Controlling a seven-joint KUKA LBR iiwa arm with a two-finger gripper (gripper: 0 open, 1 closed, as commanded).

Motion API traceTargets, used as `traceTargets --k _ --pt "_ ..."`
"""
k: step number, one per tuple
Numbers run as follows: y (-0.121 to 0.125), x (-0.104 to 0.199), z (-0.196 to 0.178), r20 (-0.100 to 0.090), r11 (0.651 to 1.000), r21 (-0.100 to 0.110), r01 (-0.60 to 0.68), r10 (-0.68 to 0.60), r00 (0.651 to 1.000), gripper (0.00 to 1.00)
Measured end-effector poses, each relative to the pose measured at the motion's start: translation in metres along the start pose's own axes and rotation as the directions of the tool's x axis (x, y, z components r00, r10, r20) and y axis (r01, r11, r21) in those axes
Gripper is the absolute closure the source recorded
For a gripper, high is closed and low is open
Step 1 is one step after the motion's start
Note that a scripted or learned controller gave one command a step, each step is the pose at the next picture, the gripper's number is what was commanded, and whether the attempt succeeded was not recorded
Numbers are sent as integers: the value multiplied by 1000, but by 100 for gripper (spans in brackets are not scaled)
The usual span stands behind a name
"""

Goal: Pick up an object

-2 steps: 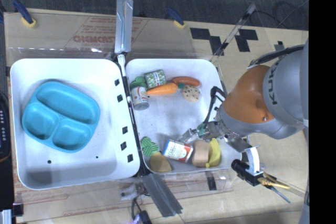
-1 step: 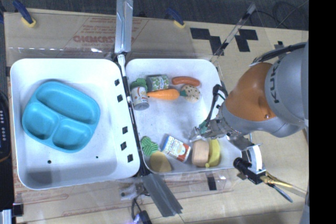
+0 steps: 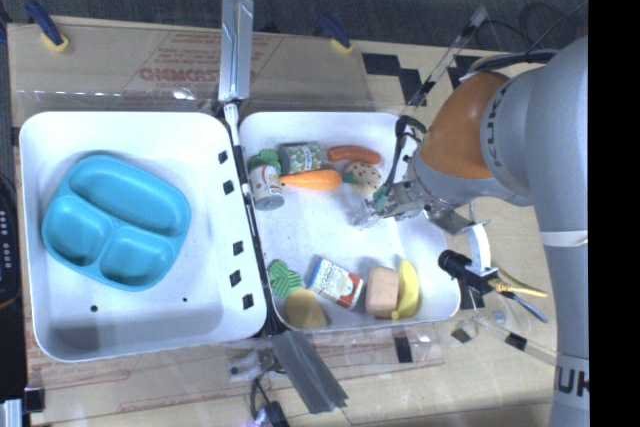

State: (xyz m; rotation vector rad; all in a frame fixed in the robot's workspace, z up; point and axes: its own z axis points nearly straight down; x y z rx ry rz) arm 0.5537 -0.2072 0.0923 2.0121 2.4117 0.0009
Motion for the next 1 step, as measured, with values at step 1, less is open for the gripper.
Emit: traceTargets --k 1 --pt "28 13 0 -1 995 1 -98 98 995 100"
